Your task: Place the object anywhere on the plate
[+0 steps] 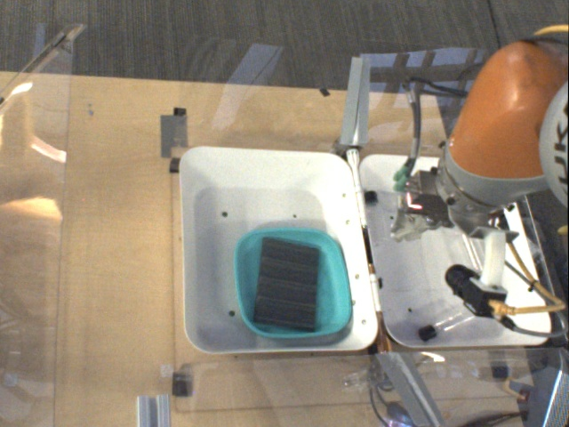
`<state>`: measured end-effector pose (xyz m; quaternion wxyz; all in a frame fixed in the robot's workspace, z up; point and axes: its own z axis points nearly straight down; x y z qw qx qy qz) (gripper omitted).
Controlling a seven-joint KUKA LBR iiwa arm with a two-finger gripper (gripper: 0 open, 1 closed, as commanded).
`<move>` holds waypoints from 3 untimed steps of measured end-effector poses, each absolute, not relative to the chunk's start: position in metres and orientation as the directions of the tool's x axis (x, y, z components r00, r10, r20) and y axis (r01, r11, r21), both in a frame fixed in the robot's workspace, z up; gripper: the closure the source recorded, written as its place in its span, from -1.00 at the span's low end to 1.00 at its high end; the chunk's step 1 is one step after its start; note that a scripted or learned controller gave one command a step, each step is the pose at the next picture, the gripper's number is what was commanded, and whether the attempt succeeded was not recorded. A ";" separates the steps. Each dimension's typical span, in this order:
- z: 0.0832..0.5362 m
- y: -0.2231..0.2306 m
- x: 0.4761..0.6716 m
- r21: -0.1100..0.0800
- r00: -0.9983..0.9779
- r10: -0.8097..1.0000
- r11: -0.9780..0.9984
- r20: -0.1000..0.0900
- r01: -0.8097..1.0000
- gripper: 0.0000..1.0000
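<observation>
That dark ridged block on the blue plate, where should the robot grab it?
Probably across its two long sides, coming straight down from above. The dark ridged block lies flat on the teal plate, whose raised rim would likely hinder a sideways approach.

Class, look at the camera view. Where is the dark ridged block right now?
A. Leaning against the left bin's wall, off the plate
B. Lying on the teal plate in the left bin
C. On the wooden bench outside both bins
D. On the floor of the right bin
B. The block lies flat inside the teal plate, which sits in the left bin; the arm is over the right bin.
</observation>
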<state>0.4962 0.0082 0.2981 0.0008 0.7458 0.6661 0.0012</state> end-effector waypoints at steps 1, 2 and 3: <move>0.184 0.053 0.500 0.002 0.045 0.999 -0.045 0.001 0.999 1.00; 0.199 0.084 0.521 0.005 0.037 0.999 -0.037 0.002 0.999 1.00; 0.199 0.083 0.521 0.004 0.038 0.999 -0.038 0.002 0.999 -1.00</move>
